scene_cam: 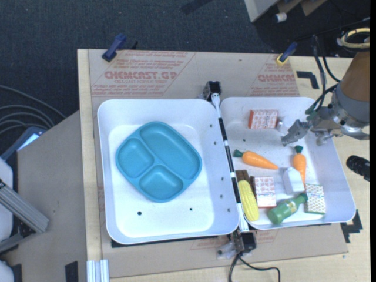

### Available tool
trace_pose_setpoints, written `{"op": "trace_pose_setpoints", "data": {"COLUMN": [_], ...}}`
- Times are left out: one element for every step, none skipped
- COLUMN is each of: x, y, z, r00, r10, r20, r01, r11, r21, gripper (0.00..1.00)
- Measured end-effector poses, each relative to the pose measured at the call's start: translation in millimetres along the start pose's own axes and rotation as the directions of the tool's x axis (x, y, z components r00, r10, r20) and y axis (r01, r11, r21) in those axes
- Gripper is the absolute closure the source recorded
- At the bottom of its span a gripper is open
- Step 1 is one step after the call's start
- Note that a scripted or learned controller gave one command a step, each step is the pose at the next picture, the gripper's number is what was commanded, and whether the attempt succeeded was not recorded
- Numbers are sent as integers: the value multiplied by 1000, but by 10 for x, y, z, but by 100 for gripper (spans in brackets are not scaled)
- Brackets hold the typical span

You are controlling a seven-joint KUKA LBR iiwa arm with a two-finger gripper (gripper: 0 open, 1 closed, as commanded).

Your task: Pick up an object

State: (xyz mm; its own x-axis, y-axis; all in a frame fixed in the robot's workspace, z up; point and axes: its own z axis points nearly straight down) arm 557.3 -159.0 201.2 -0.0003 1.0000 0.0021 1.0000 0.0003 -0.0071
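Hovering over the right bin [335, 157], claw [305, 133] holds nothing; finger state unclear. Just below: two carrots [259, 160], corn [248, 200], green bottle [286, 209].

Bright, even overhead light, soft shadows, mild glare on the white bins [111, 157], slightly soft focus.

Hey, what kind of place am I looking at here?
Probably a robotics lab bench: two white bins clamped side by side, toy food such as a carrot and corn, and a gripper over them.
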Motion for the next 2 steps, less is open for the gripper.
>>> {"op": "trace_pose_setpoints", "data": {"x": [-385,-386], "y": [-6,-1], "z": [1016,945], "r00": [1000,1000], "r10": [1,1], "r20": [-1,-1], "r01": [-1,-1], "r11": [1000,1000], "r21": [1,2], "gripper": [0,100]}}
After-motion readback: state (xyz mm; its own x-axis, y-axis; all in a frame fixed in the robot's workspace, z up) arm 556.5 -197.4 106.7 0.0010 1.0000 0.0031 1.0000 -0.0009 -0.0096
